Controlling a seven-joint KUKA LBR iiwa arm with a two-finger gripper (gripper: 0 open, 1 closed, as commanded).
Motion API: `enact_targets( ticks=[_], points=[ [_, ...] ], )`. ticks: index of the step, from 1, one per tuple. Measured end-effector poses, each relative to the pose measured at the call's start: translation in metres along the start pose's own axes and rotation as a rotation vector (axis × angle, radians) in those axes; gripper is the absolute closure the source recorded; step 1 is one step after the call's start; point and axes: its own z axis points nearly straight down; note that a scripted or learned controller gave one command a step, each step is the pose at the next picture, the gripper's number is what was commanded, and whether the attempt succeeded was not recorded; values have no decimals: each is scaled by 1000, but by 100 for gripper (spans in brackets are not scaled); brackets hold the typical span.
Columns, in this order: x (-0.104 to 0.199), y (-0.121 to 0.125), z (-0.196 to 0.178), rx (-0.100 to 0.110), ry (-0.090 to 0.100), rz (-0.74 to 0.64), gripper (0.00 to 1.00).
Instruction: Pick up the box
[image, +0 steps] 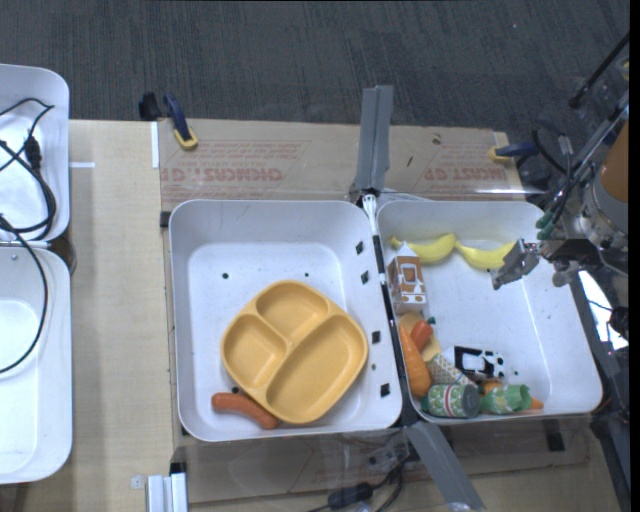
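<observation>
Hovering: gripper (512, 266) above right bin (560, 340), 3 o'clock side, touching nothing
Fingers: gap state unreadable, can't tell
Box (406, 281): right bin's 9 o'clock wall, long axis 12–6

Small white-and-orange printed cardboard box (407, 279) in the right-hand bin

The box is seen lying against the left wall of the right bin, in the upper half of that bin, with its long side set roughly along the wall. A white face with orange-brown printing is turned upward; the print is too small to be read. It is placed just below the left end of a yellow banana and just above an orange carrot-shaped toy. Nothing is closed around it.
</observation>
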Motion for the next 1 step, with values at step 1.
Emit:
enact_targets(
  ticks=[1],
  points=[
    [-44,16,135,0,1,-34,0]
  ],
)
